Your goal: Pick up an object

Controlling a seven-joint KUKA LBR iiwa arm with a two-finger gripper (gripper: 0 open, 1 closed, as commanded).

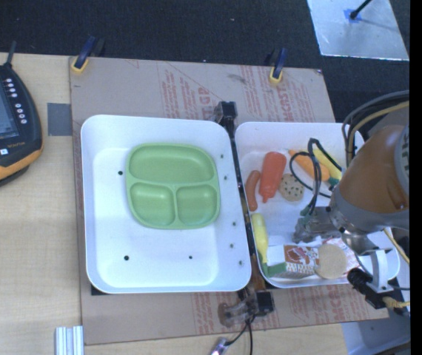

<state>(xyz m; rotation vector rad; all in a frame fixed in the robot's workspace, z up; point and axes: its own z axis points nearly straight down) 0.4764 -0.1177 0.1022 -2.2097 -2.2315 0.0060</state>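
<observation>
A grey arm with an orange band reaches from the right into the right bin (359,281), its pincer (316,226) low among toy foods; whether it is open or closed cannot be told. Just beside it lie a labelled packet (294,260), a round beige piece (332,261) and a cookie (292,189). To do this well, it should probably centre over one separate item, such as the carrot (272,174), before closing and lifting straight up.

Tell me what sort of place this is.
Probably a robotics lab bench for pick-and-place trials: a grey arm with an orange band over two shallow white bins, toy food such as an orange plastic carrot, and an orange-edged handheld control pendant.
</observation>
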